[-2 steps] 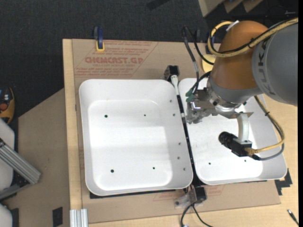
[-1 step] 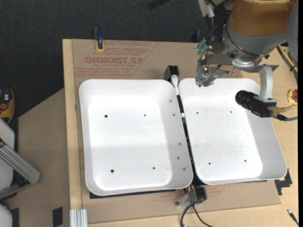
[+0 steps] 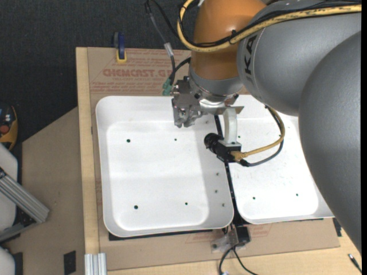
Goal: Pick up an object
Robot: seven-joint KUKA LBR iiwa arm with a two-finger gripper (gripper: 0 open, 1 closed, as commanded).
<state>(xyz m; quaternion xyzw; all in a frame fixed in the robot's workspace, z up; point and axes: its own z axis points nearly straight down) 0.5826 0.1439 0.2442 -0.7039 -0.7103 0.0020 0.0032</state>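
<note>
Brown board under two shallow white bins, dark floor behind; the left bin [image 3: 152, 171] shows bare white floor with a few small dark dots, the right bin [image 3: 275, 193] is largely covered by the grey arm [image 3: 309, 67]. The gripper [image 3: 184, 114] hangs low over the far edge of the left bin, whether spread or pressed together I cannot tell, and nothing shows in it. No object to pick can be made out in either bin, so its weight, stiffness, grasp point, heading and long axis cannot be judged.
</note>
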